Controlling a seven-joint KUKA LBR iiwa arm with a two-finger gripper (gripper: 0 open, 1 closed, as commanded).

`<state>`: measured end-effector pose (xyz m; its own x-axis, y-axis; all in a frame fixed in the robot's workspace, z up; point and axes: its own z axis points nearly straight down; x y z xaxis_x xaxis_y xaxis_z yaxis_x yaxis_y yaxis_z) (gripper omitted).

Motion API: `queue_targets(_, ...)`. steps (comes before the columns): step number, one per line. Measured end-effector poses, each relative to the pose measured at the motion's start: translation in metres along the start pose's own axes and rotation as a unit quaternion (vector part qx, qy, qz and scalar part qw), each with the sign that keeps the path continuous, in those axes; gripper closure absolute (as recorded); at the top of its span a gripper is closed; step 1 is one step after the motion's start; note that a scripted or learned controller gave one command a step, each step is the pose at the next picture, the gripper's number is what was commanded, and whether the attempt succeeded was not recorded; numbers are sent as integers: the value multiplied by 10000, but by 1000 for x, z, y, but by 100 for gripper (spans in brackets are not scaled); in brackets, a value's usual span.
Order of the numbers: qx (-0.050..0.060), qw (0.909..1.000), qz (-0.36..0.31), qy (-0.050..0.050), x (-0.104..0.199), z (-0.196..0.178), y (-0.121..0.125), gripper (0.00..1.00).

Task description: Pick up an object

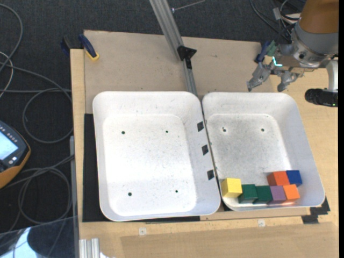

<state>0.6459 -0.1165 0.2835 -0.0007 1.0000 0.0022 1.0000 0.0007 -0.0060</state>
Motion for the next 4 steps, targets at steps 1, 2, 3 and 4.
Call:
queue_targets(1,-22,10000,-7,-7,0,-3,1,0)
queue_targets(2,8,10000,3,-6,1,60,-2,0)
queue_targets(3,14,10000,7,-5,-2,121,-10,0)
queue_targets(4,8,10000,7,-7,-11,173,-8,0)
